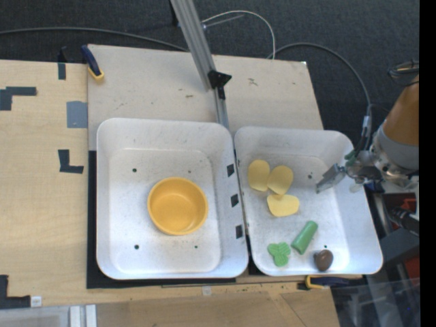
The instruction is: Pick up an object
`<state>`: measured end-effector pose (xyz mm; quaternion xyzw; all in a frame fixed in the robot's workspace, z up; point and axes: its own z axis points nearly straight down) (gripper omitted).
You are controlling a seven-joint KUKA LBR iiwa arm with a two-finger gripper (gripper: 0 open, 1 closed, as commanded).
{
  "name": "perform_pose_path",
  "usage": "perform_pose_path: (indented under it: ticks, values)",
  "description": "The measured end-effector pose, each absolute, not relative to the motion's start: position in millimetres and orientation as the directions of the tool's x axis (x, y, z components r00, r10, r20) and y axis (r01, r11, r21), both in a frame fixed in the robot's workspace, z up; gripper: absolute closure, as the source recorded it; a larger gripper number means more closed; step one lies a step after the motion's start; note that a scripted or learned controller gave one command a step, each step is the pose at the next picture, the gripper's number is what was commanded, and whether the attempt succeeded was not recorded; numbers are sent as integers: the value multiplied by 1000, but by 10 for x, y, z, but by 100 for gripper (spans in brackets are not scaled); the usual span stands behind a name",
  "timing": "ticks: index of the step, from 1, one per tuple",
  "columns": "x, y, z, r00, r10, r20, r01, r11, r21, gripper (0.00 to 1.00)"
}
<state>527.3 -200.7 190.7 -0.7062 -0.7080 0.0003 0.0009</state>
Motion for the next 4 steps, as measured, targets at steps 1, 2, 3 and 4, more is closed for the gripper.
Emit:
perform_pose_path:
  ticks: [1, 2, 3, 4]
  values:
    - [5273, -2008, 1908, -2, 1000, 1, 1000, 2, -2, 0]
    - [5327, -2069, 1398, -1, 1000, 1, 1000, 1, -6, 0]
    - [5329, -2067, 881, -2, 1000, -2, 1000, 2, 0, 0]
    - [5331, -2060, 996, -2, 1000, 0, 1000, 2, -1, 100]
